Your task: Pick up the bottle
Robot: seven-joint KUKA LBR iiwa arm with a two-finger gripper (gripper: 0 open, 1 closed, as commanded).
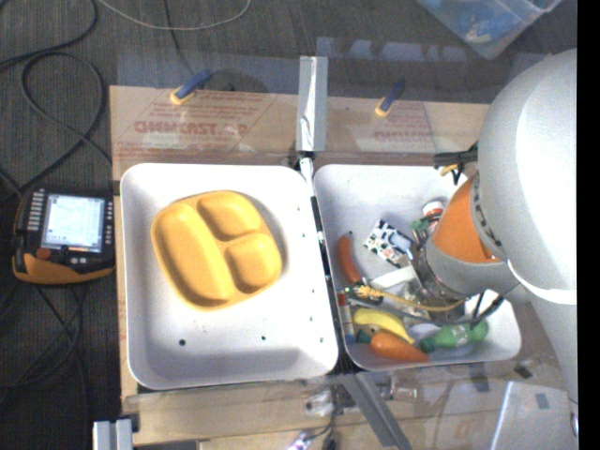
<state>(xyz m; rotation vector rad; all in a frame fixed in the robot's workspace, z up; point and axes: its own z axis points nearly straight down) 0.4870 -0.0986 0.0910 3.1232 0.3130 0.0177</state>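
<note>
A yellow divided tray lies in the white left bin; a green bottle in the right.

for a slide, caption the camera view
KUKA arm reaching into cluttered right bin; yellow tray in left bin.

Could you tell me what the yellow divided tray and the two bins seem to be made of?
The yellow divided tray looks like moulded plastic: one uniform colour, rounded compartments, a soft satin sheen. The left bin and the right bin look like thin formed white plastic, with smooth rounded rims and faint glare, though painted metal can't be ruled out.
</note>
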